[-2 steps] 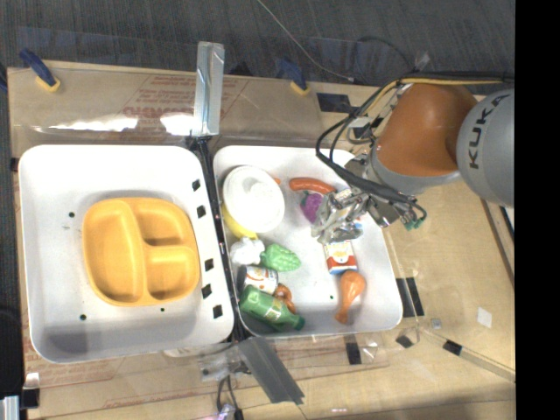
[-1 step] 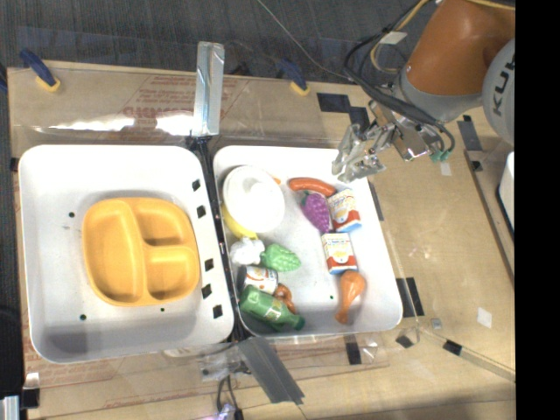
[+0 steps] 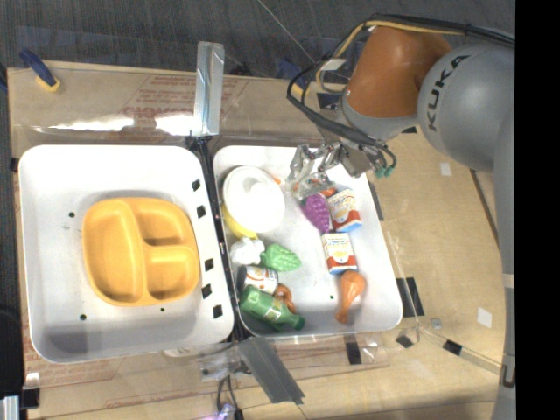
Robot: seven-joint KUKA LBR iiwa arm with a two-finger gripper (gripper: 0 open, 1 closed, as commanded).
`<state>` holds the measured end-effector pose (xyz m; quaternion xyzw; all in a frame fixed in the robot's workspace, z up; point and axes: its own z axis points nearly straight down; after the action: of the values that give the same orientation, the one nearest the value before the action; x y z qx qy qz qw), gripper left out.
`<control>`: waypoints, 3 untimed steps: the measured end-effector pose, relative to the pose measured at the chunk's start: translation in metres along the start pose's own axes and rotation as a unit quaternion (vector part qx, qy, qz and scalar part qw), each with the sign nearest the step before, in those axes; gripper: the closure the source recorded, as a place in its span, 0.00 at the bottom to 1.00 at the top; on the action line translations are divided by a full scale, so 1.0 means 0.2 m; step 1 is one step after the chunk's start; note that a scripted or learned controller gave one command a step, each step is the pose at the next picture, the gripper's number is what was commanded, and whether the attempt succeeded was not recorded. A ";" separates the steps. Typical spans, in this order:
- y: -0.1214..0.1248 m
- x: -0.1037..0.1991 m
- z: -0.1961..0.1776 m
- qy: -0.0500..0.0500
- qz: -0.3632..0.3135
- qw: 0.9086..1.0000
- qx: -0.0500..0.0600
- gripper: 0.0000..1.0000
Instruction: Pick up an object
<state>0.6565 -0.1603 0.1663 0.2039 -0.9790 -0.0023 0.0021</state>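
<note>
White bin: right bin (image 3: 378,234) is my landmark; every toy sits inside it, and the left bin (image 3: 44,234) carries a yellow divided tray (image 3: 140,252).
Gripper: gripper (image 3: 313,166) is low at the back edge of that right bin, metal tips among the clutter.
Fingers: I cannot tell if they are wide, narrow or holding anything; glare and tangle blur them.
Nearest target: purple grape bunch (image 3: 316,211) lies just in front of the gripper, touching a small red-and-white carton (image 3: 343,208).
Other candidates: white bowl (image 3: 254,198) toward the bin's left wall; second carton (image 3: 337,252) mid-bin; orange drumstick (image 3: 350,294) near the front right; green bottle (image 3: 271,311) at the front left; green leafy piece (image 3: 280,257) centre.
Doing it well: my call, straddle the grapes alone, clear of the carton, drop straight, close, lift slowly.
Hard to see: items beside the green bottle overlap and I can't name them; arm body (image 3: 464,94) covers the tabletop behind the bin.
</note>
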 end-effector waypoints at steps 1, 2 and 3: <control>-0.23 0.09 -0.75 -0.008 0.079 0.997 0.008 1.00; -0.05 0.03 -0.09 0.002 0.093 0.996 -0.001 1.00; 0.01 -0.01 -0.39 -0.005 0.158 0.987 0.004 1.00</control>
<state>0.6582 -0.1578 0.2452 0.0467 -0.9989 0.0011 -0.0032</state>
